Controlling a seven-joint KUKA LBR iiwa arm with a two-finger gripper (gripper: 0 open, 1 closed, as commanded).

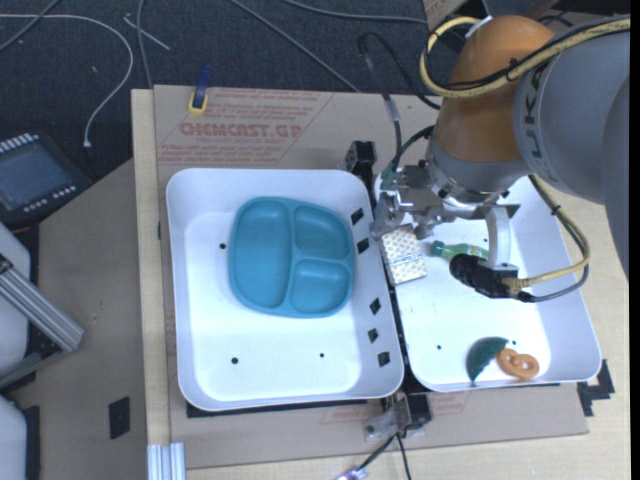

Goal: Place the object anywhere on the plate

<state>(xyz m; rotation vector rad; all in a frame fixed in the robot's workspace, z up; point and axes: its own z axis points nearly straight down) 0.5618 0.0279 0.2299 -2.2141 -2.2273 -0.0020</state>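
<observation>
Right under the end effector [410,230] sits a small checkered packet [404,259], lying at the left edge of the right bin [560,308], tight against the divider between the two bins. Honestly can't tell if the thing is clenched or released; the wrist and cables cover most of it from where I'm standing. My guess is the packet is the object it's after, since the arm is parked straight over it, but nothing says it's lifted.

Off to the end effector's left, in the other bin [200,318], is the blue plate [292,257] with its three compartments, nothing on it yet, so the task looks undone. Being that close to the divider probably makes the grab awkward.

Nearer the front of the right bin there's a teal piece [487,355] touching an orange ring [520,365], and a green item [462,252] just right of the packet.

The surface [250,118] is a cardboard sheet with red print; loose white cables [110,28] trail over dark carpet behind it.
</observation>
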